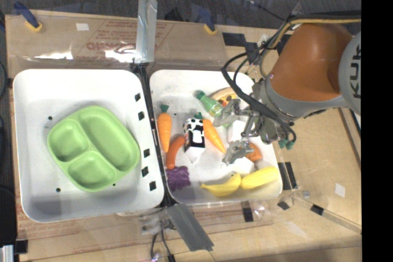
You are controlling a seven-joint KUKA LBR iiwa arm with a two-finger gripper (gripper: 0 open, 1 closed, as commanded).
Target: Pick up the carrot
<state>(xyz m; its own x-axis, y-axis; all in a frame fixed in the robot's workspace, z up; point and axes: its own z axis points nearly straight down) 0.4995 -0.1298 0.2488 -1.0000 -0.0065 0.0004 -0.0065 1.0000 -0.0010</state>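
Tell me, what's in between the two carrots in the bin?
In the camera view, a small black-and-white toy sits between the left carrot and the right carrot. An orange-red sausage-like piece lies just below that gap.

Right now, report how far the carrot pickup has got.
Done: the claw is down inside the right bin, among the toy food. In hand: nothing visibly gripped; one carrot lies just beside the claw, another carrot sits by the bin's left wall. Left: closing on a carrot and lifting it. The green plate stays in the left bin.
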